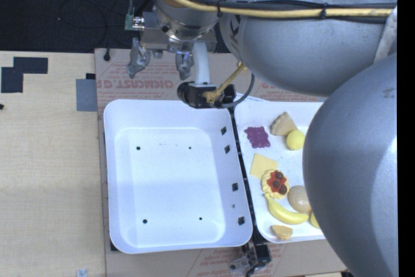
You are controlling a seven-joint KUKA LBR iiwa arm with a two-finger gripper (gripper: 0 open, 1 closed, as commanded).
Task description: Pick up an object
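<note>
**End effector poised above the far rim, toys lying well off at four o'clock**

The end effector [160, 63] hangs over the cardboard sheet [130, 78] just past the twelve o'clock edge of the left bin [117, 159]. Its two fingers [137, 63] stand apart with nothing between them (a visible gap separates the tips).

The pickable things all lie in the right bin [249, 168], well apart from the end effector, toward its four to five o'clock. Nearest is a purple piece [257, 136]; beyond it sit a tan wedge [282, 124] touching a yellow ball [295, 139]. Further toward five o'clock lie a pale yellow slab [262, 164], a red-topped piece [277, 182], a banana [285, 213] and a beige oval [299, 198] just beside it. The grey arm [311, 16] covers the bin's three o'clock side.
</note>
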